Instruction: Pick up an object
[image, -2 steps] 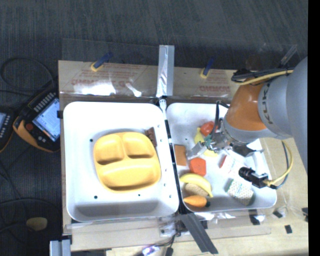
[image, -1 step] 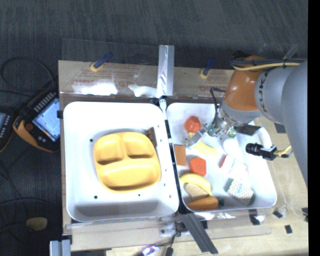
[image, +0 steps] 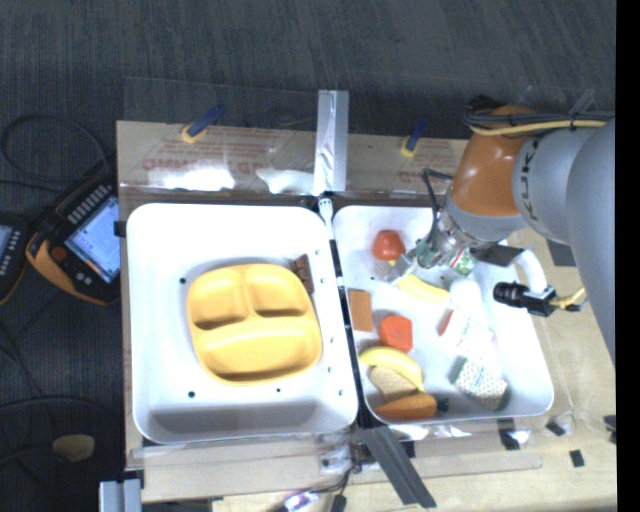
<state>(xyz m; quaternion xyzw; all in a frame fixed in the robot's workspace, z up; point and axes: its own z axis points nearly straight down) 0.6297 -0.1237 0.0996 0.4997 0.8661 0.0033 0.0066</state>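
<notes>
Two white bins sat side by side on a table. The left bin (image: 150, 400) held a yellow divided tray (image: 253, 320). The right bin (image: 530, 385) held a jumble of toy food: a red tomato (image: 388, 244), a pale yellow wedge (image: 424, 289), an orange block (image: 396, 331), a banana (image: 385, 358). The hand (image: 432, 252) hovered at upper centre-right, between the tomato and the wedge; whether it was wide or narrow could not be told.

A divided tray (image: 254, 320) lies in the left bin (image: 160, 240); the right bin (image: 535, 385) beside it holds a heap of small toys (image: 397, 332).
</notes>
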